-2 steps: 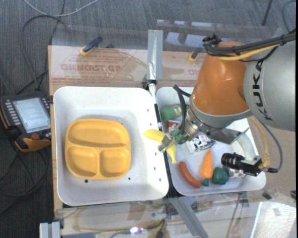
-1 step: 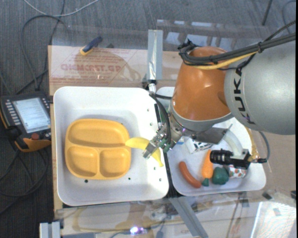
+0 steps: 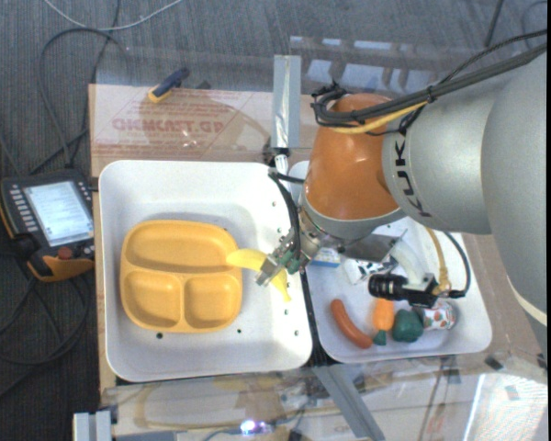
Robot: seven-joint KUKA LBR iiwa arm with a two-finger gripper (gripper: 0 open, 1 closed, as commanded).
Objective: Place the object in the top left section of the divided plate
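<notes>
Carry step in hand, by the look of it: pincer [image 3: 277,269] low over the right margin of the left bin [image 3: 202,177], clamped on a yellow banana-like object [image 3: 248,261]. Object seen between the fingers, one end jutting left toward the plate, a second yellow tip poking down-right below the fingers; grip apparently near the object's middle, though the exact contact is too small to resolve. Yellow divided plate [image 3: 179,274] flat in the left bin, the large section along the top, two smaller sections below. Object's left tip just at, possibly over, the plate's right rim; cannot tell whether touching. Target section taken as the upper left part of the plate, so well to the left of the present hold. To do well: lift enough to clear the rim before travelling, move left and slightly up in view, keep the object level so that the trailing tip does not catch the rim or a divider ridge, lower until nearly resting, then release. Risk judged: off-centre grip letting the object swing or slip; yellow on yellow making placement hard to confirm. Right bin [image 3: 473,338] with sausage [image 3: 349,325], carrot [image 3: 383,313] and green piece [image 3: 406,327], not involved.
</notes>
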